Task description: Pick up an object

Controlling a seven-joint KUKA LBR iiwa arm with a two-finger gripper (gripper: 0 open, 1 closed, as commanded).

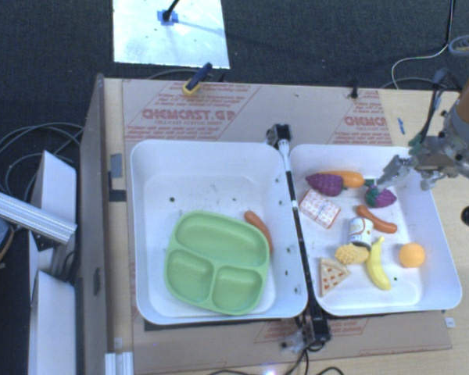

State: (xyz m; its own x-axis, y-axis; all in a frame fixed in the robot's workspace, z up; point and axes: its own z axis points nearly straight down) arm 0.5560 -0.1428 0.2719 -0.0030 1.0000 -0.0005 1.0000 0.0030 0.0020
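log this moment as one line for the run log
arm: over right bin | gripper: above purple toy, grasp unclear | left bin: green tray, sausage | status: nothing lifted

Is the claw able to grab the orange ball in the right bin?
Probably yes. The orange ball lies apart from the banana, nothing rests on it, and the claw hovers over the same bin.
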